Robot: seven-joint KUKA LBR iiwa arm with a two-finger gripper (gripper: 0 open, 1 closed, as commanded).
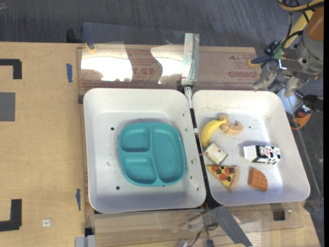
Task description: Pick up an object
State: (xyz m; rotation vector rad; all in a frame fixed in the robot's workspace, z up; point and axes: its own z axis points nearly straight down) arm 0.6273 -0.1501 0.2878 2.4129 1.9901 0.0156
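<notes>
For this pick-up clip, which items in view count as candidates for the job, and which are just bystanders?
Belongs to the job:
gripper, above the right bin's far right corner
banana
pizza slice
milk carton
waffle piece
small white block
tan ring piece

Just lying about:
teal divided plate in the left bin
clear plastic sheet behind the bins

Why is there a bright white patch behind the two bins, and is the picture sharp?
In the camera view, overhead light glares off the clear plastic sheet behind the bins; the teal plate and banana look fairly sharp, while the gripper at upper right is softer and hard to read.
</notes>
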